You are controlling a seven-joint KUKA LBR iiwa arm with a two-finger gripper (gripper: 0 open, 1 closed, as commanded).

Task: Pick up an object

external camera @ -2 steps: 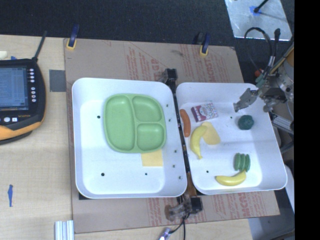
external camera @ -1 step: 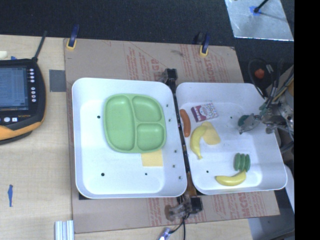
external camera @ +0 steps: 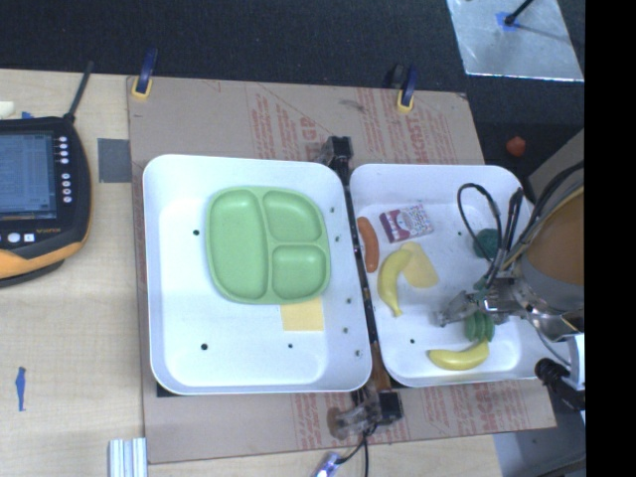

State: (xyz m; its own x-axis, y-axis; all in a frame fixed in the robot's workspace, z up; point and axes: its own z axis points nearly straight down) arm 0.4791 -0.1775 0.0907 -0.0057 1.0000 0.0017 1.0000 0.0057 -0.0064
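bench [external camera: 60, 346]: light wood top; brown cardboard sheet [external camera: 298, 117] laid flat on it, held at the far edge by two clamps [external camera: 145, 76]; two white bins [external camera: 169, 266] side by side on the cardboard, touching at the middle; teach pendant [external camera: 35, 202] rests on the wood at far left

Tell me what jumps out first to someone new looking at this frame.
The green divided plate in the left bin draws the eye first, with a pale yellow square tucked at its lower right edge. Next is the right bin, cluttered with two yellow bananas, an orange sausage-like piece and a small purple packet. The gripper sits low in that bin's right part, just above the lower banana.
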